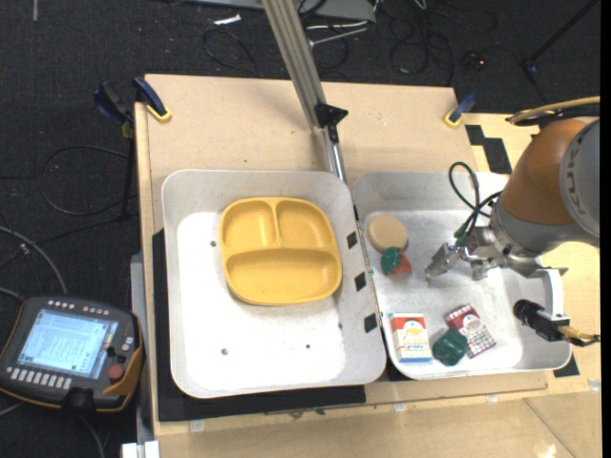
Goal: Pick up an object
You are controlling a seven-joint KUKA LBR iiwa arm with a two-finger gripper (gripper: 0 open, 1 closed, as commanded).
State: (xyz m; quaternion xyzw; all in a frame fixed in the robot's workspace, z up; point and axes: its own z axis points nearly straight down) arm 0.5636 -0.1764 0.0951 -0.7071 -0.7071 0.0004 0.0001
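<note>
My gripper (441, 264) hangs over the middle of the right bin (496, 219), its fingers spread with nothing between them. Left of it lie a tan round block (387, 232) and a small green and red object (394, 261), a short gap from the fingertips. Along the bin's front edge sit a white and red carton (409, 337), a dark green object (449, 348) and a red patterned packet (471, 327).
The left bin (191, 332) holds a yellow divided plate (281, 250). A metal pole (296, 46) slants down to the seam between the bins. A teach pendant (67, 351) rests on the floor at the left. Blue and yellow clamps (151, 99) grip the bench's back corners.
</note>
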